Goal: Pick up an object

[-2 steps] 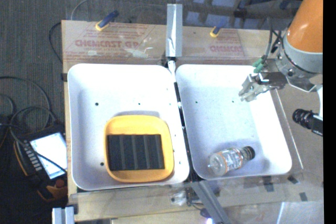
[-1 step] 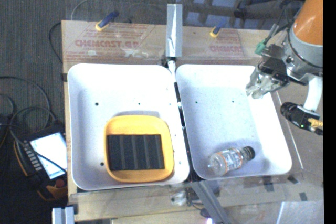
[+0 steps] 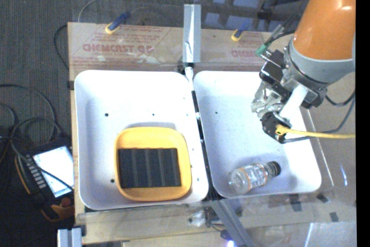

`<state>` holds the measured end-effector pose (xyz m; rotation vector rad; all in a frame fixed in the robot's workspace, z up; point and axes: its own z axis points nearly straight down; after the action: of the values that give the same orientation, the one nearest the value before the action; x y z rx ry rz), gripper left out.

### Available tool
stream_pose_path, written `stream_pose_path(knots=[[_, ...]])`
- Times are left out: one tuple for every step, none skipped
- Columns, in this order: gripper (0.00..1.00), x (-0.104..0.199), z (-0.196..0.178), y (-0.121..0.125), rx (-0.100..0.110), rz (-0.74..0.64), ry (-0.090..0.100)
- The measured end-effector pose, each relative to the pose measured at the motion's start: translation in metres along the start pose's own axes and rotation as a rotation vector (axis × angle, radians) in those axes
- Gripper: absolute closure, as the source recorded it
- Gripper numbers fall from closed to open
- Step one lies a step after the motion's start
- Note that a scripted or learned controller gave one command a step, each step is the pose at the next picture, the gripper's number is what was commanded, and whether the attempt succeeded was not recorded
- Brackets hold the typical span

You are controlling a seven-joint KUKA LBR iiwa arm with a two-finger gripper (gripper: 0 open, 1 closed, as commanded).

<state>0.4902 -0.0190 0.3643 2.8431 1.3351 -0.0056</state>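
So the arm (image 3: 326, 26) comes in from the right, and its fat orange band sits high over the far right corner. The grey wrist below it angles down and to the left. That puts the gripper (image 3: 265, 102) above the far right part of the right bin (image 3: 231, 95), up off the floor with nothing visibly in it. Honestly can't tell from this angle whether it's open or closed, it's just a jumble of shiny metal. Counting stuff: two bins, one thing in each, so two pickable objects total. Both bins are shallow white plastic with rounded corners, sitting touching side by side on a brown cardboard sheet (image 3: 133, 46) with faded red print. The left bin (image 3: 92, 89) holds a yellow tray (image 3: 153, 139). It's a squarish dish with soft rounded corners and a dark ribbed panel set in the middle, and it lies flat near the near edge. The right bin has one clear plastic bottle (image 3: 251, 175) lying on its side by the near wall. It looks crinkly, and its dark cap points right. The bottle is well apart from the gripper, on the near side of it.
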Motion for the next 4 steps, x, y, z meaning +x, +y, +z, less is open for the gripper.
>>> stream_pose_path(knots=[[1.0,-0.069,0.053,0.075,0.001,-0.261,-0.001],[1.0,-0.075,0.041,0.062,0.0,-0.194,0.001],[1.0,-0.023,0.015,0.016,0.0,0.216,0.001],[1.0,0.02,-0.008,0.007,0.0,0.534,0.001]])
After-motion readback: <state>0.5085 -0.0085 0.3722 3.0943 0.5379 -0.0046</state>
